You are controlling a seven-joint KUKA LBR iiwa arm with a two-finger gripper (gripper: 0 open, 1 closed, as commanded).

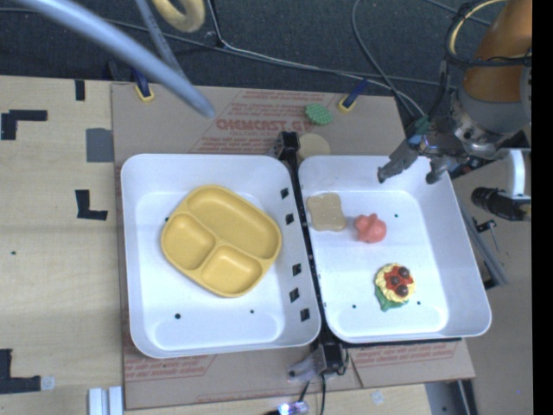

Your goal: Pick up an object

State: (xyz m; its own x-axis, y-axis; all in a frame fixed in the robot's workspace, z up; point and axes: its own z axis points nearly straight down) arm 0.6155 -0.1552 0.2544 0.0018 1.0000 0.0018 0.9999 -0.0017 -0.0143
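A small yellow-and-green toy pizza with red dots [394,286] lay loose well below the spread, empty jaws of the gripper [413,169], a pink lump [370,227] and tan slab [326,212] nearer, awaiting a pick.

This is a robotics lab or test cell, not a home or kitchen. Two shallow white bins [138,258] sit side by side on a cardboard sheet [251,124] laid over a pale wooden bench [52,258]. Black tape marks [22,124] dot the bench to the left of the bins. Loose cables [380,67] trail over dark carpet [302,15] beyond the bins. The grey and orange arm [492,67] stands at the bins' right. Toy food [394,285] lies in the right bin.
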